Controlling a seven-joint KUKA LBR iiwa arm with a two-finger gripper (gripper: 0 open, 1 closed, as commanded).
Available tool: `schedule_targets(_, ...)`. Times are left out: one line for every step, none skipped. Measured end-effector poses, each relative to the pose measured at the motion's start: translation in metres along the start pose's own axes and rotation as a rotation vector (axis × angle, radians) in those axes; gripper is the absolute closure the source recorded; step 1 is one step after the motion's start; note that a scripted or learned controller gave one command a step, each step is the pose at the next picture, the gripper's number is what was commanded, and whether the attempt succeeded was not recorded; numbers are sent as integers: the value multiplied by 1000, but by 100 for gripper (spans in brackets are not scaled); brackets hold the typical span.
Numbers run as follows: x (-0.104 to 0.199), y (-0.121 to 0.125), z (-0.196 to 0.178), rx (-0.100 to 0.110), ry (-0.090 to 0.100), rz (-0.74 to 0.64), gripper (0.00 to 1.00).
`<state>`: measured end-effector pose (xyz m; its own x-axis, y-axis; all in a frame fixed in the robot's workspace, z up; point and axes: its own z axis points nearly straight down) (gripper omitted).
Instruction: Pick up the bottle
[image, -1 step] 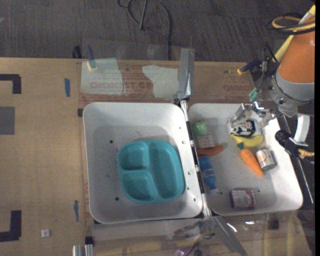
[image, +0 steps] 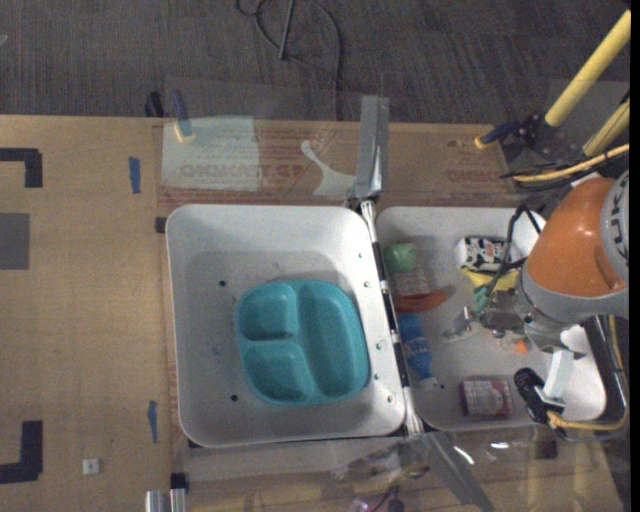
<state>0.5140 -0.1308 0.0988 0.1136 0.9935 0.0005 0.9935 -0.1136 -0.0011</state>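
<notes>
Gripper (image: 478, 322) under the arm, indistinct; bottle (image: 415, 352) against bin wall (image: 392, 330).

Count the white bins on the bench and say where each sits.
2. The left bin holds a teal divided plate; the right bin sits against it, holding small items under the arm, which may hide more.

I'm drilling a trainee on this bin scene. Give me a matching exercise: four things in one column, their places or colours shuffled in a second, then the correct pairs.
Things:
1. divided plate
2. bottle
3. green ball
4. small dark packet

Descriptions:
A. near the front of the right bin
B. teal, in the left bin
C. blue label, along the right bin's left wall
D. at the right bin's back left

Pairs: 1-B, 2-C, 3-D, 4-A
</notes>
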Motion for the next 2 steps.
schedule_targets(-2,0,-10,-3,-1,5,100)
schedule_targets(77,-8,-85,-1,-1,118,100)
